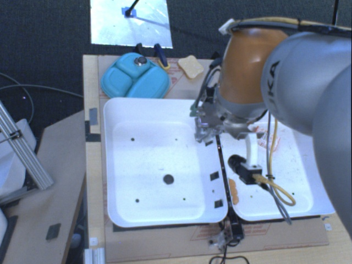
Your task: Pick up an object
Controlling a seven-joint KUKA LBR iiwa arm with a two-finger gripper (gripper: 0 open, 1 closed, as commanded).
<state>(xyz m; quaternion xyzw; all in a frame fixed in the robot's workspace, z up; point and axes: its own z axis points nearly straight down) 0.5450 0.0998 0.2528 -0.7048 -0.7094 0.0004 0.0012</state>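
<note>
The tool hangs low over the rim where the two bins meet, toward the back right part of the left bin, and I cannot tell whether it is open or closed (the bulky wrist covers it). Just right of that divider, the right bin holds a small orange piece lying along its front left edge, while the left bin's wide floor bears one dark round spot near its middle. Past the bins' far edge, on the tabletop, rest a blue divided dish and a tan chunk.
</note>
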